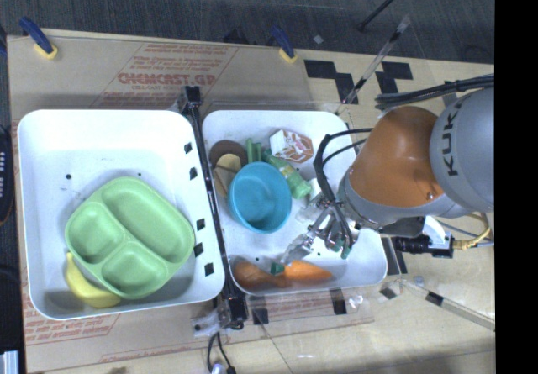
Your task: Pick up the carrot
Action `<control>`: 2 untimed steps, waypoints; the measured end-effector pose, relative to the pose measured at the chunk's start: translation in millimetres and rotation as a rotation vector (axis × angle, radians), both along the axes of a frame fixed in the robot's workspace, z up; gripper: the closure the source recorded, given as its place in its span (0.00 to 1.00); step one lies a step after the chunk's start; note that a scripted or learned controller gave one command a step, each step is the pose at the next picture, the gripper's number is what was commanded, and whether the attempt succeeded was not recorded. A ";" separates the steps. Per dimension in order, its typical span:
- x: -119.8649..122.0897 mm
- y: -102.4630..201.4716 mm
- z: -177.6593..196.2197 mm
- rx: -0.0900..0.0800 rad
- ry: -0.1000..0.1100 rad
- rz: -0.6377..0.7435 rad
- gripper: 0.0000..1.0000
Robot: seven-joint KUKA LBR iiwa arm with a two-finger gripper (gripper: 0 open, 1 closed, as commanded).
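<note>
The arm (420,166) hangs over the right bin (357,276), its jaws (296,251) narrow, touching the carrot (307,273).

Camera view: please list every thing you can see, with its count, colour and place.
Bins: 2, white, side by side on the bench.
Divided plate: 1, green, left bin.
Yellow object: 1, partly under the plate, left bin.
Bowl: 1, blue, middle of right bin.
Carrot: 1, orange, near edge of right bin.
Brown item: 1, lying left of the carrot.
Brown round item: 1, far left of right bin.
Green items: a few, behind the bowl.
Clamps: 2, blue, bench's far edge.
Arm: 1, grey and orange, from the right.
Gripper: 1, just above the carrot.
</note>
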State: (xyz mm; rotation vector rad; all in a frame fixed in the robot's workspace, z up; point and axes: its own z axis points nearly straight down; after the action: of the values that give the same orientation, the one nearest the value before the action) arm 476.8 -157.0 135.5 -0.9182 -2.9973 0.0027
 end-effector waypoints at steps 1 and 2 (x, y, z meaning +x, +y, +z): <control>35.0 15.6 -6.0 -0.002 -0.005 -0.104 0.00; 3.3 -26.3 -24.4 -0.004 -0.016 0.124 0.00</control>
State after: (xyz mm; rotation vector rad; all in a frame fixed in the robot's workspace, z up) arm 480.1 -183.3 111.1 -0.7353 -3.0641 0.0022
